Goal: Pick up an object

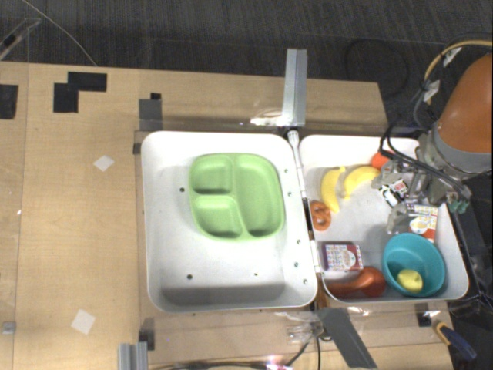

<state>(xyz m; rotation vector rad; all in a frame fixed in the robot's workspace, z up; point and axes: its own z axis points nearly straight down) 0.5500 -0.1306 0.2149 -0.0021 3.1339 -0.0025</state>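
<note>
Gripper (420,195) hangs over right bin (362,146), finger state unclear; banana (343,183) lies just left, long axis slanting toward upper right.

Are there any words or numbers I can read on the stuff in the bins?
None can be read.
Purple box in the right bin: has a pale label, print too blurred to read.
White and orange packet under the gripper: markings too small to read.
Green divided tray, bananas and teal bowl: no writing seen.
</note>
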